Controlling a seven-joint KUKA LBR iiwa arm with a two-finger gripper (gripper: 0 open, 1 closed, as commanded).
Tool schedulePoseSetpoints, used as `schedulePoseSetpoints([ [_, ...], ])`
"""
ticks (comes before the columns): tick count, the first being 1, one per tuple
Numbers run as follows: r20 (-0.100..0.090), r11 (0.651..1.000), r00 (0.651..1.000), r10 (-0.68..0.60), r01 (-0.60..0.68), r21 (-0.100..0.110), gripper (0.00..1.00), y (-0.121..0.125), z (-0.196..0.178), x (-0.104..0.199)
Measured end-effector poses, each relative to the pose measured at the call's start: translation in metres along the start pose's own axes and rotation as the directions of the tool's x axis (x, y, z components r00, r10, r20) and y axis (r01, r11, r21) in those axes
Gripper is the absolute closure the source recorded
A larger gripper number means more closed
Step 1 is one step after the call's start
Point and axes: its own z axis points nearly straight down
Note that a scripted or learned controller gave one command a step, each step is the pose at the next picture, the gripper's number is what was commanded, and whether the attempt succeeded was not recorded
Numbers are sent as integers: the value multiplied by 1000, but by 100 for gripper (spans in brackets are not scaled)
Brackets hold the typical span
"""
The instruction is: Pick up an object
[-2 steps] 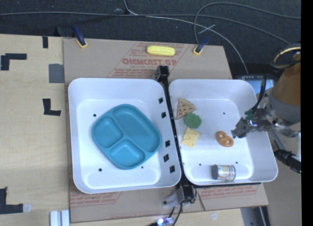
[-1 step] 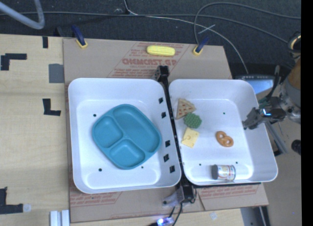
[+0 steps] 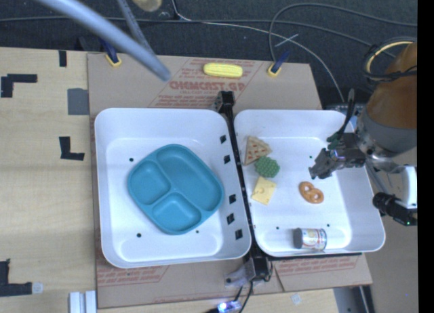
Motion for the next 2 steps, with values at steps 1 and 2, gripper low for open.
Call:
schedulePoseSetpoints([
  [1,-2,1000,1000,-3,3,0,100,9,-3,50],
  [2,0,1000,1000,-1,1,2,100,17,6,95],
])
